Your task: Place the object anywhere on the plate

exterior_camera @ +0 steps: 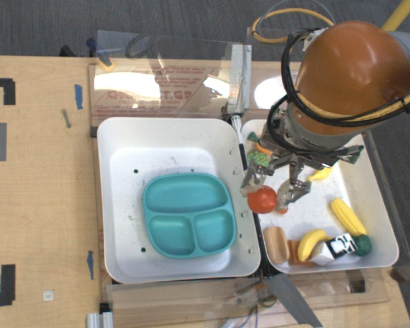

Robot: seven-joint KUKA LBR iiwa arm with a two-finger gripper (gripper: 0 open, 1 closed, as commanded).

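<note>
Camera view looks down on two white bins side by side on the surface; the left bin (116, 149) carries a teal plate (189, 214) with three compartments, all bare. The arm (348, 74) reaches over the right bin (383, 231), and its claw (275, 188) hangs low at that bin's left edge with its fingers spread apart. A red, tomato-like object (262, 200) lies just below and between the fingertips, close to the divide between the bins; I cannot tell whether the fingers touch it, and nothing shows it gripped or lifted. Further along the right bin sit a corn cob (346, 215), a banana (309, 244), a hot dog bun (276, 244) and a small black-and-white item (339, 246). The step in hand looks like the pick itself. The next move would call for closing on the red object, lifting it clear of the rim, then carrying it left to the plate
</note>
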